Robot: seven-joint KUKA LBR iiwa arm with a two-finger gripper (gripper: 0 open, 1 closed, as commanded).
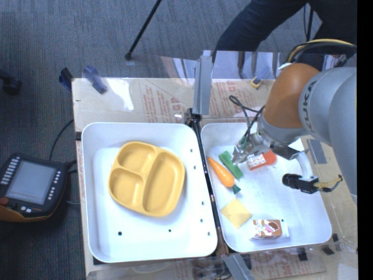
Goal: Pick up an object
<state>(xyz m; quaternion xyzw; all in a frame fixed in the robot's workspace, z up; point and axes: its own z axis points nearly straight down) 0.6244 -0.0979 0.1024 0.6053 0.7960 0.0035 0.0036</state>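
Observation:
My gripper [243,152] hangs low over the right bin [303,214], at its upper middle. Directly beneath its tip lies a green stick-shaped piece [229,163]. An orange carrot [221,172] rests just left of the green piece, touching it. A small red and white packet [260,160] sits right beside the gripper on its right. Whether anything is between the fingers is hidden by the wrist.
A yellow cheese slice [236,213] and a brown and white packet [268,229] lie toward the front of the right bin. The left bin [99,226] holds a yellow divided plate [147,178]. A metal post [202,89] stands behind the bins.

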